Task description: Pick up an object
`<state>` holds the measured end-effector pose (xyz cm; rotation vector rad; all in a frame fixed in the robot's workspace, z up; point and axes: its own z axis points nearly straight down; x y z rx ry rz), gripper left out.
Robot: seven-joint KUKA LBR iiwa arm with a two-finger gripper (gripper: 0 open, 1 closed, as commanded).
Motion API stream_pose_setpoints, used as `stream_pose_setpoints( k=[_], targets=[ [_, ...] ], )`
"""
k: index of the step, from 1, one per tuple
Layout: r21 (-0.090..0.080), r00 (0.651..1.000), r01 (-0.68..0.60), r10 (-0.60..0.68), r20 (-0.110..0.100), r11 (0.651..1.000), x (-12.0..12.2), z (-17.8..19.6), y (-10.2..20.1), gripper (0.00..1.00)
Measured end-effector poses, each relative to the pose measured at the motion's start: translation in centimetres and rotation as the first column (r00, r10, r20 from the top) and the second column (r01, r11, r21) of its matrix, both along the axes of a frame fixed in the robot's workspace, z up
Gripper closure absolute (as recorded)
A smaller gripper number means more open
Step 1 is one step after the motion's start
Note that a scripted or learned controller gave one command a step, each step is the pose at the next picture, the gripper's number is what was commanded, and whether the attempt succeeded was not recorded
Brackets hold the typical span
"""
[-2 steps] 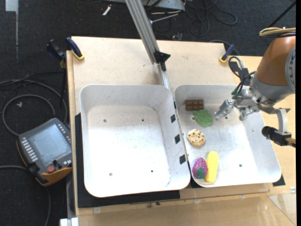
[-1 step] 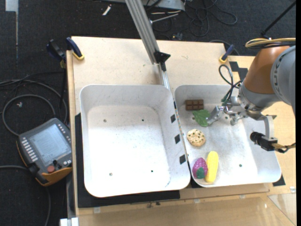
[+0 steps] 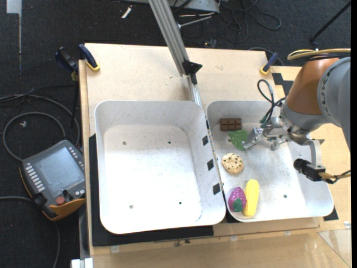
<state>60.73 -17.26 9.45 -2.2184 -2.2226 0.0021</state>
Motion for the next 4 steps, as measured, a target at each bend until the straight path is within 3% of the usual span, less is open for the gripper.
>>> stream_pose_setpoints(
  k=[1, 4],
  targets=[
    [-0.001, 1.0, 0.001, -0.001, 0.003, 1.0, 0.1, 1.1, 0.0, 1.0],
    [-0.002, 1.0, -0.002, 0.002, 0.009, 1.0, -0.5, 17.0, 0.1, 1.0]
  ],
)
